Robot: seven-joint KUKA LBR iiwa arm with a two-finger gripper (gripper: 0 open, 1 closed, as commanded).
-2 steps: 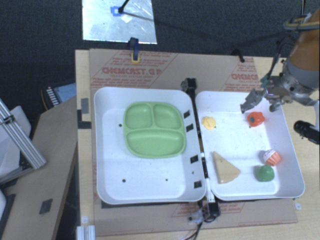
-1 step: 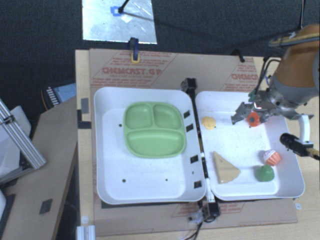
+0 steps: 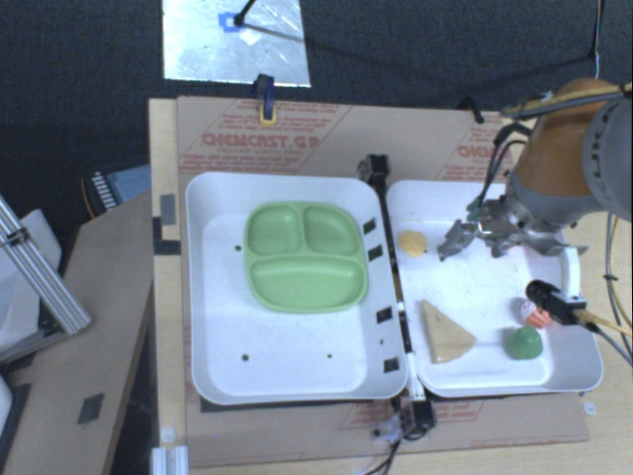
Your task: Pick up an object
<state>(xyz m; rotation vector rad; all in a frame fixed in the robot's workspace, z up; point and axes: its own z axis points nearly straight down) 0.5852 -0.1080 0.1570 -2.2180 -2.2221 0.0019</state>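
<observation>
Camera view looks down on the right bin (image 3: 584, 369), where the gripper (image 3: 479, 237) hangs with its jaws spread apart and nothing between them, just right of a small round yellow piece (image 3: 412, 242). Nearer the front lie a tan wedge (image 3: 445, 332), a green ball (image 3: 524, 343) and a small orange-and-white object (image 3: 535, 315). Beside it, the left bin (image 3: 213, 359) holds a light green divided plate (image 3: 305, 256).

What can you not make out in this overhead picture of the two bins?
- Two-finger gripper: whether its fingers are open or shut; too small and blurred in the camera view.
- Small orange and white object in the right white bin: its identity; a black part covers some of it.
- Grey arm: cut off by the right edge.
</observation>
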